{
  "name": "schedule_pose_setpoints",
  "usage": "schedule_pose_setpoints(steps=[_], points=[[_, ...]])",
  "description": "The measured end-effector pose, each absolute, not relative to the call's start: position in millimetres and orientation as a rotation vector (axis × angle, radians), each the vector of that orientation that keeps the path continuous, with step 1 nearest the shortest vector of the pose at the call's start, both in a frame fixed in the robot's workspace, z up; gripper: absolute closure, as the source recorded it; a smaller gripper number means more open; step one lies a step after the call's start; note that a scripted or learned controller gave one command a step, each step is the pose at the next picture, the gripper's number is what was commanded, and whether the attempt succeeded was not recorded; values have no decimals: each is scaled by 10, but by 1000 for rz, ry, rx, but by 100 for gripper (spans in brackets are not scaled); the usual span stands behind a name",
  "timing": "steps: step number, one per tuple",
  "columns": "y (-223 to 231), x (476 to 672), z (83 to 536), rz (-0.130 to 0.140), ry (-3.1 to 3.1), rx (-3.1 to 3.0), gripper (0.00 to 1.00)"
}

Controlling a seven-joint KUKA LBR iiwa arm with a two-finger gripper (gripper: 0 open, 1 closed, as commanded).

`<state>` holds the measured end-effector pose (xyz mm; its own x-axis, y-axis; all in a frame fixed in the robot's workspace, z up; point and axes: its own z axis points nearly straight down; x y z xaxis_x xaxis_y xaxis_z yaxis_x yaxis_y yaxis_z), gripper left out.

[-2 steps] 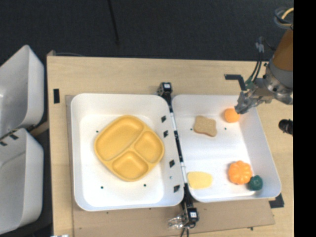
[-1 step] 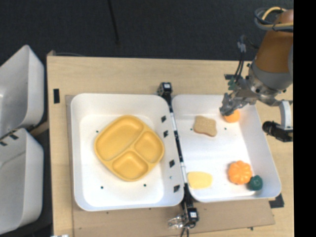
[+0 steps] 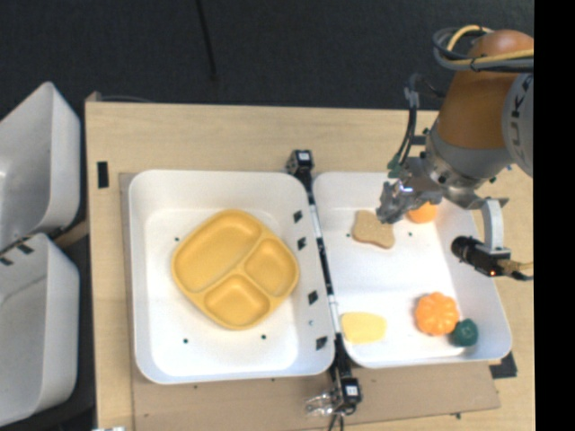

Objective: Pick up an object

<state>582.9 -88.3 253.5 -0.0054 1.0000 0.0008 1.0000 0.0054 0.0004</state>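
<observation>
The pincer point(image 3: 395, 206) hangs low in the right bin point(image 3: 395, 335), toward its 12 o'clock wall, and whether it stands wide or narrow I cannot tell from above; nothing is seen between its tips. Just at its 8 o'clock, touching or nearly so, lies the tan biscuit-shaped piece point(image 3: 372, 230), flat on the bin floor. At its 3 o'clock, partly hidden under the wrist, sits a small orange object point(image 3: 422, 212).

The tan piece looks the likeliest target. I judge it a light, stiff toy, thin and low, so the tips would need to drop nearly to the floor and close across its narrow width; a smooth surface might let it slide instead of lifting.

Farther out, toward 5 o'clock, an orange pumpkin-shaped toy point(image 3: 436, 313) touches a dark green lump point(image 3: 464, 332) close to the bin's corner. A pale yellow piece point(image 3: 363, 327) lies at 6 o'clock, beside the divider between the bins. The middle of the right bin floor offers open room; the corner and wall positions leave little.

In the left bin point(image 3: 153, 348), well apart at 9 o'clock, rests a yellow three-compartment plate point(image 3: 235, 268). Both bins stand on the table point(image 3: 225, 137).
</observation>
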Motion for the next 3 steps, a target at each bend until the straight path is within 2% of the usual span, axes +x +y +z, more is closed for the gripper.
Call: schedule_pose_setpoints(steps=[2, 3], points=[[61, 5479, 2565, -2, -2228, -2212, 100], [592, 5451, 2617, -5, -2231, -2212, 100]])
